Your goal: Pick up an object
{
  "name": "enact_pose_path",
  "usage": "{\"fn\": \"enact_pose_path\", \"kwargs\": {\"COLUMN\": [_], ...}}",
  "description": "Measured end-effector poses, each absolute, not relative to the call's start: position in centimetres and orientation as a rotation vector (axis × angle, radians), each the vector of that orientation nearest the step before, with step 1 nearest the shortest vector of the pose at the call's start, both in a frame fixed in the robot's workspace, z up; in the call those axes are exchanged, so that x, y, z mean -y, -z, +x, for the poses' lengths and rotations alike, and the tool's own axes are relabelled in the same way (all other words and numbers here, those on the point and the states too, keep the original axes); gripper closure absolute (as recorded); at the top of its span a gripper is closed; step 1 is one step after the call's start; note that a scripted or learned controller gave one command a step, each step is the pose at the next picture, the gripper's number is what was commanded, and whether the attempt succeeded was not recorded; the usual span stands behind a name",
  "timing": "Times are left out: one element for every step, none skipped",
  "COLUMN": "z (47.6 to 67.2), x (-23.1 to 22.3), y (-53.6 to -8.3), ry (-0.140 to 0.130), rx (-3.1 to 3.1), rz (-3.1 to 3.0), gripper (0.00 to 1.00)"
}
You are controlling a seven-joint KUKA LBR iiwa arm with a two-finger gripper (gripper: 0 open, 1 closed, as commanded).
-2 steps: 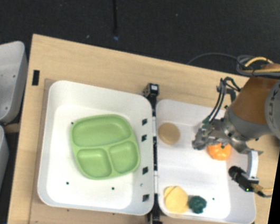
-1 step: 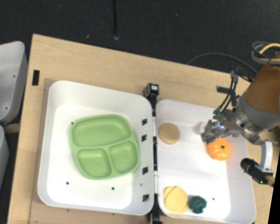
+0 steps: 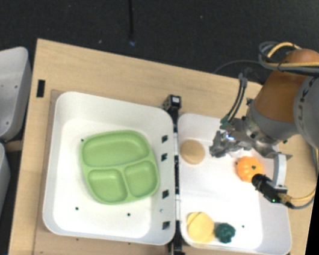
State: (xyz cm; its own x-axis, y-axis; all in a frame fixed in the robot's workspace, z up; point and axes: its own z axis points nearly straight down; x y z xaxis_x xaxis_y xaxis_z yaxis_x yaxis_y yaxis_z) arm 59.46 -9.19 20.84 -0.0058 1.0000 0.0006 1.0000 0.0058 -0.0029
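My gripper (image 3: 219,148) hangs over the far part of the right bin (image 3: 222,190), pointing down just right of a tan round object (image 3: 192,151). An orange round object (image 3: 247,168) lies to the gripper's right. A yellow object (image 3: 199,226) and a dark green object (image 3: 225,232) sit at the bin's near edge. I see nothing between the fingers.
The left bin (image 3: 55,197) holds a green divided plate (image 3: 119,165). A raised divider with black clips (image 3: 170,175) separates the two bins. The arm's body and cables (image 3: 281,96) crowd the right bin's far right corner.
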Motion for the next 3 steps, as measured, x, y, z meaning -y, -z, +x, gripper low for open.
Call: {"fn": "enact_pose_path", "kwargs": {"z": [60.7,61.2,63.2], "x": [3.3,-1.2,-5.6], "y": [-20.6,-20.7,-21.4], "ry": [0.0,-0.002,0.0], "rx": [2.229,2.227,2.228], "rz": [-2.211,-2.213,-2.213], "gripper": [1.0,1.0,1.0]}}
